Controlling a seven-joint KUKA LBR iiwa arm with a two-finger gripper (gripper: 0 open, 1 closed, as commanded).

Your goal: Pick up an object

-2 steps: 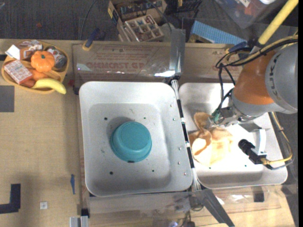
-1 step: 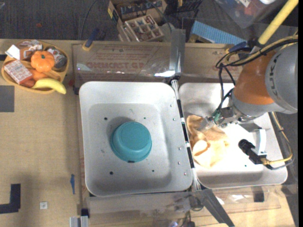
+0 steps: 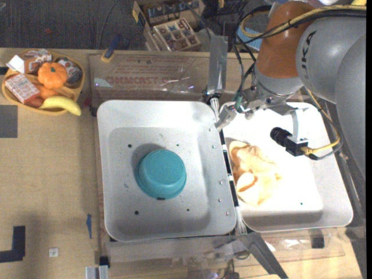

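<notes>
While the big grey arm (image 3: 325, 51) reaches in from the right, two white bins sit side by side on the surface (image 3: 40, 173). A teal bowl (image 3: 161, 174) lies upside down in the left bin (image 3: 116, 127). Some pale orange stuff (image 3: 253, 173) lies in the right bin (image 3: 325, 208). Over the right bin's top left corner hangs the gripper (image 3: 232, 112); I cannot tell its state.

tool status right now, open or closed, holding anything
Tool: sits over the top left corner of the right bin; open or closed cannot be told, and nothing is seen held in it.
</notes>
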